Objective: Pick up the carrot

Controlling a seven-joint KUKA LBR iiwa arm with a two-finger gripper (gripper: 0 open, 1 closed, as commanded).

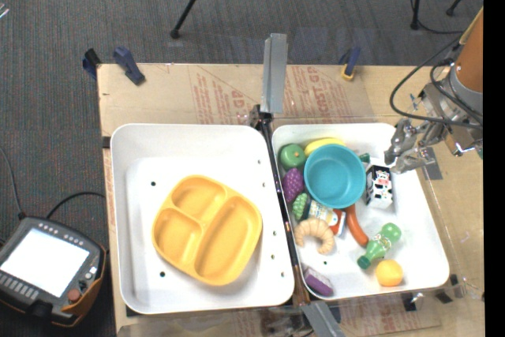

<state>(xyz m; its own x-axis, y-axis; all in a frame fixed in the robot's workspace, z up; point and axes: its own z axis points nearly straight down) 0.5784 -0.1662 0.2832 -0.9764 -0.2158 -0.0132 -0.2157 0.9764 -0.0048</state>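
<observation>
So your carrot (357, 226) is in the right bin (430, 217), lying at a slant in the middle-lower part of it. It's the orange stick just below the teal bowl (335, 175), with its upper end tucked in by the bowl's lower right edge and the rest running down and right toward the green bottle (379, 245). A croissant (317, 234) sits just to its left, and an orange (389, 273) is further down near the bin's lower right corner.

Your gripper (402, 150) is over at the right side of the frame, hovering around the upper right rim of that same bin, well apart from the carrot. The fingers point down and left and I don't see anything held between them, but I honestly can't tell how far open they are from this angle. A little black-and-white milk carton (380, 186) stands just below them.

The rest of the right bin is packed along its left side: purple grapes (293, 185), something green (292, 155) and a yellow piece (323, 144) above the bowl, and a purple thing (318, 281) at the bottom.

The left bin (134, 162) has a yellow divided plate (207, 229) in it. Both sit on the cardboard-topped desk (189, 95).
</observation>
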